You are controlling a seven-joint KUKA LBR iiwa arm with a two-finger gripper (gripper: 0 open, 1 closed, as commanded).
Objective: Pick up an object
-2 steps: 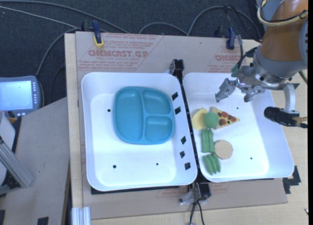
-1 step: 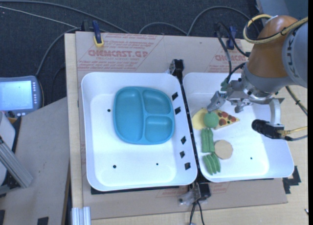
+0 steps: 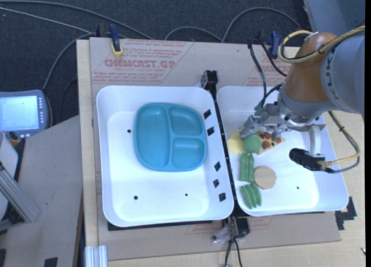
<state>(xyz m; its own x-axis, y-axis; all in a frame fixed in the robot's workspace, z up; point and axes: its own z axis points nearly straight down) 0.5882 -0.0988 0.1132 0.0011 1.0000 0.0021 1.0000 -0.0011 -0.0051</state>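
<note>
Green pods [image 3: 250, 195] near bin edge [image 3: 290, 210]

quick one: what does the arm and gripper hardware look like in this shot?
Grey KUKA arm with a rounded orange band above the wrist. Yellow and black cables loop beside the band. The metal two-finger gripper is silver-grey.

my arm [image 3: 339, 68] runs off the right edge, so its upper part is cut away. my gripper [image 3: 259, 126] covers part of the small toys beneath it: a yellow piece [image 3: 234, 144] to its left shows only partly, and the reddish bits [image 3: 268, 140] just right of it are too small to name. the wrist hides the right bin's [image 3: 301, 193] far wall.
</note>
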